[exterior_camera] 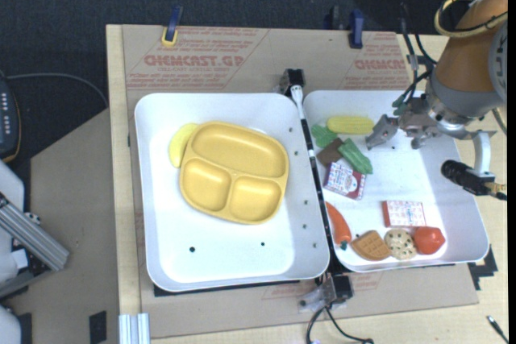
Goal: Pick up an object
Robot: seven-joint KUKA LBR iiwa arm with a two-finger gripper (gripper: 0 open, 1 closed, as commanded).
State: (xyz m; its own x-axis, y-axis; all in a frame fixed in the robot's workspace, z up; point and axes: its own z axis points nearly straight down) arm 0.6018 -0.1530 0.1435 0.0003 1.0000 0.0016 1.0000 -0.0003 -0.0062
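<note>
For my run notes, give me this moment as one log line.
gripper: open, above right bin, holding nothing | nearest: corn, green piece | left bin: yellow tray | pick: not yet done

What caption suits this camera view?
End effector hovers over the right bin of toy food; a yellow divided plate fills the left bin.

We count two white bins [153, 173], one yellow divided tray [234, 172], one corn cob [351, 125], one carrot [339, 223], one tomato [429, 238], two small red-and-white cartons [345, 180], and two green pieces [355, 156].
</note>
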